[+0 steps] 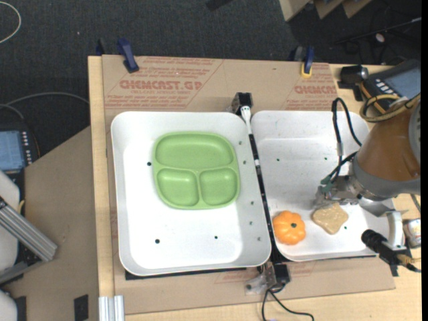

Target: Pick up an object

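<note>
A small orange pumpkin (289,227) lies near the front left corner of the right bin (294,146). Just to its right sits a tan, biscuit-like piece (330,219). My gripper (333,196) reaches in from the right and hangs low directly behind the tan piece, close to it or touching its far edge. The wrist body hides the fingertips. A green divided plate (196,170) rests in the left bin (134,233), far from the gripper.
The arm's grey and orange body (391,159) covers the right bin's right side. A black cable (336,129) loops over that bin's back. A black clamp (242,101) sits where the bins meet at the back. Blue and yellow clamps hold the cardboard base.
</note>
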### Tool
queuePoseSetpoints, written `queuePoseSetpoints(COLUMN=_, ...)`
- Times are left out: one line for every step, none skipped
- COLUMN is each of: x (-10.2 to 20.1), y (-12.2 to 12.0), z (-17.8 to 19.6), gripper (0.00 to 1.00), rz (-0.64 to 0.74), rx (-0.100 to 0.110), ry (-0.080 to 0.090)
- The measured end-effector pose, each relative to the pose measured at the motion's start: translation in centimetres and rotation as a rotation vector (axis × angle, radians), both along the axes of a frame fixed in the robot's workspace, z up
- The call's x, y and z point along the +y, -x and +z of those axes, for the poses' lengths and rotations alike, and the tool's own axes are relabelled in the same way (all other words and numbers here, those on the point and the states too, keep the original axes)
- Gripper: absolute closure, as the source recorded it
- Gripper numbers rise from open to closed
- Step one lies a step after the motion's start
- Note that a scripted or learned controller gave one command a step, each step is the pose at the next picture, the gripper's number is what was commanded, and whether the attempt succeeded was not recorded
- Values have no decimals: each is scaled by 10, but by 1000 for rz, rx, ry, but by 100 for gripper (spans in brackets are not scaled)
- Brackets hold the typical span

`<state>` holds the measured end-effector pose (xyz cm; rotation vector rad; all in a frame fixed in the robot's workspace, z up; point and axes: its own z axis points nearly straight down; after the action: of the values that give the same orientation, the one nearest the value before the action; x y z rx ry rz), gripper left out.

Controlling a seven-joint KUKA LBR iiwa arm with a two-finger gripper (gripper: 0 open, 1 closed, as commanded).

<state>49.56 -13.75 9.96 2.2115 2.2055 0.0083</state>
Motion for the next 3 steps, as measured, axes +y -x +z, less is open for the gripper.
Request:
queuePoseSetpoints(x=41, y=-38, z=-16, gripper=100, rz=7, rx=14, ry=-8)
queuePoseSetpoints(x=108, y=-78, z=92, gripper=100, rz=12, rx=3, ry=-10)
queuePoseSetpoints(x=250, y=-38, z=77, gripper=100, rz=18, rx=22, ry=-15)
